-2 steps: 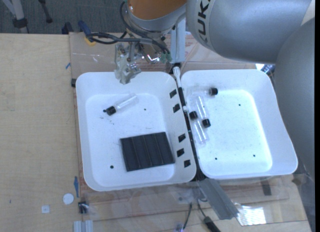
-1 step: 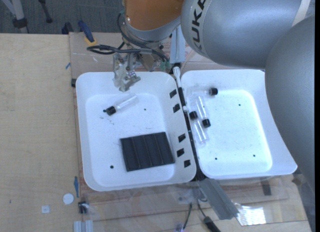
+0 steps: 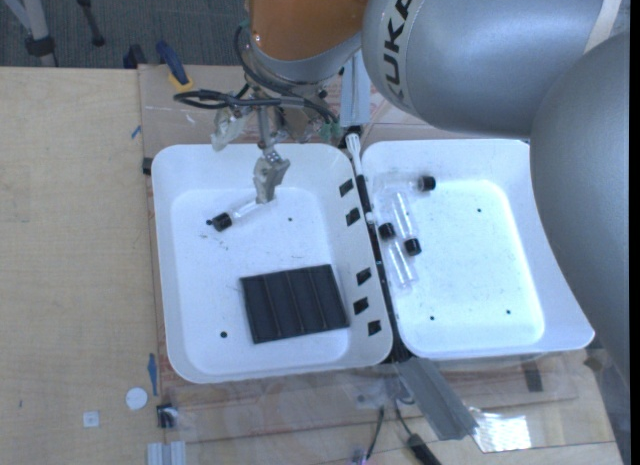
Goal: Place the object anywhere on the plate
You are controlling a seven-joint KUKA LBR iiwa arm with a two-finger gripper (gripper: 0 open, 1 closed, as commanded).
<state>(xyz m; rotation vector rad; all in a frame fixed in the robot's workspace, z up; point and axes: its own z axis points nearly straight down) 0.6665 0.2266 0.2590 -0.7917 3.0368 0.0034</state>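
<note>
We look down on a pale wooden surface (image 3: 70,253) that carries two shallow white bins side by side. In the left bin (image 3: 190,348) a dark ribbed plate (image 3: 294,302) lies flat toward the near side, turned slightly off square with the bin walls. Farther back in that bin we see the object, a clear tube with a black cap (image 3: 230,217), lying on the white floor at a slant, its black cap toward the left and its clear end reaching up to the right. The gripper (image 3: 268,179) hangs over the back part of the left bin, pointing down, with its tip right at the clear end of the tube; from this angle we cannot tell whether its fingers are apart or together, nor whether they have the tube between them. The tube lies well apart from the plate, with bare bin floor between them. Above the gripper we see the orange band of the arm and loops of black cable, and the large grey arm body fills the upper right. In the right bin (image 3: 520,323) several more clear tubes with black caps (image 3: 402,233) lie near the left wall, close to the divide between the bins.
</note>
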